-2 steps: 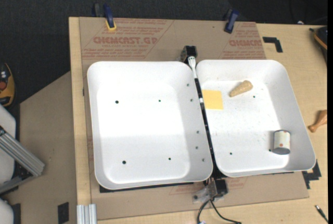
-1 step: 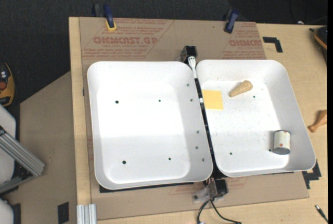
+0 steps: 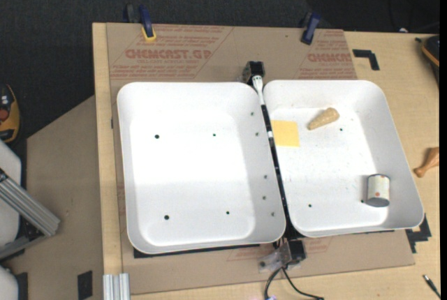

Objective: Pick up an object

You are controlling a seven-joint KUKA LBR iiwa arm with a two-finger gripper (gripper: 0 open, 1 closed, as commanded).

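**Three candidates wait in the right bin**

On the cardboard-covered desk (image 3: 209, 40), two shallow white plastic bins sit side by side, joined along a dark seam. All the loose items lie in the right bin (image 3: 391, 152). A flat yellow square piece (image 3: 286, 133) rests close to the bin's left wall, toward the far side. Just to its right, and a little farther back, lies a tan, tapered lump (image 3: 323, 118) shaped like a small roll, set at a slant. Well apart from both, in the near right corner, a short grey cylinder with a white end face bearing a red mark (image 3: 376, 190) lies on its side. The left bin (image 3: 140, 173) shows a bare white floor with a few small dark holes.

As for the hand, I cannot tell its state, released or clenched, from this view.

Judging by the layout, the pick has not begun: every item rests on the bin floor, none lifted. The step in hand looks like choosing a target and approaching. The cylinder probably offers the surest grip, though it may roll when touched and sits near the bin wall. The tan lump is clear on all sides. The yellow square looks too flat for fingers to get under easily.
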